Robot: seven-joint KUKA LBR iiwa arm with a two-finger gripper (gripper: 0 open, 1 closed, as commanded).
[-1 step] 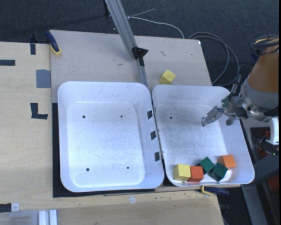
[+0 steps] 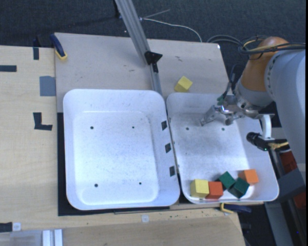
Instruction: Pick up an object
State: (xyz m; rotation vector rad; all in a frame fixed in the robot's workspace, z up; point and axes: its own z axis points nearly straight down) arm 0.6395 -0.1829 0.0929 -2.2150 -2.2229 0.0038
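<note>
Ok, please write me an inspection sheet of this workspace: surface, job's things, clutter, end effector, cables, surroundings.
Surface: bench bears two white bins, left bin and right bin, side by side.
Job's things: yellow block, orange-red block, two green blocks and orange block clustered at the right bin's near edge.
Clutter: another yellow block on the bench, outside the bins.
End effector: end effector over the right bin's far part, away from the blocks, holding nothing.
Cables: thin cable behind the bench.
Surroundings: slanted metal rail; dark floor.
</note>
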